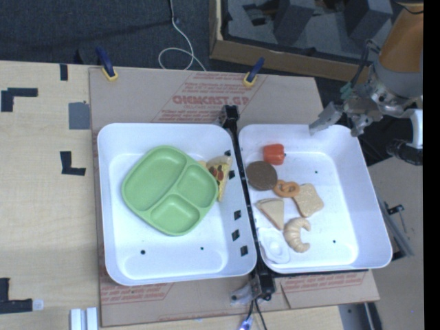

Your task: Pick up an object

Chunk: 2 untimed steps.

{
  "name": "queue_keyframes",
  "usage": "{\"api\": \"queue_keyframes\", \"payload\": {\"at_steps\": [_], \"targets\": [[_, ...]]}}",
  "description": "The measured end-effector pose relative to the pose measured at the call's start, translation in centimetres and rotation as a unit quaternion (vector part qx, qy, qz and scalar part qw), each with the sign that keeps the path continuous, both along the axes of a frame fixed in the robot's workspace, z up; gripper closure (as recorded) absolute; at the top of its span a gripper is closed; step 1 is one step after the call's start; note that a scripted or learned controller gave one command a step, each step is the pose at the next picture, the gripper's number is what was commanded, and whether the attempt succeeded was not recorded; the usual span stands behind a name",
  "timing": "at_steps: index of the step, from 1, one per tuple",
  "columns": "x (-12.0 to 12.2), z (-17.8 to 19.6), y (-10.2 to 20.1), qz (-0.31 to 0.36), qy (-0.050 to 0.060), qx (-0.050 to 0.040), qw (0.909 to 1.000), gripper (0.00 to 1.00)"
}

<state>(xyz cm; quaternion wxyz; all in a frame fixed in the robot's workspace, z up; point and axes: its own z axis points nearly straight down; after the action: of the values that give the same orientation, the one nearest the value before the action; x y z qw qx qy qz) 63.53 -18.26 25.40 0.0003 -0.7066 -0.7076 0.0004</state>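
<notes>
We saw the gripper (342, 122) over the upper right corner of the right bin (368, 184), fingers spread apart and nothing between them. Below and to its left in that bin lay the toy foods: a red piece (273, 154), a brown round cookie (261, 175), a pretzel (287, 189), a bread slice (309, 200), a pale wedge (272, 212) and a croissant (297, 233). The left bin (110, 205) held a green divided plate (170, 190), with a pizza slice (218, 171) at its right edge.
</notes>
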Motion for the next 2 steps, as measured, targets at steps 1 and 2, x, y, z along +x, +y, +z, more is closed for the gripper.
{"api": "queue_keyframes", "payload": {"at_steps": [1,2], "targets": [[0.3,-9.6,5.0,0.002,0.005,0.0020,1.0000,0.00],[1.3,-17.3,8.3,0.001,0.001,0.0002,1.0000,0.00]]}}
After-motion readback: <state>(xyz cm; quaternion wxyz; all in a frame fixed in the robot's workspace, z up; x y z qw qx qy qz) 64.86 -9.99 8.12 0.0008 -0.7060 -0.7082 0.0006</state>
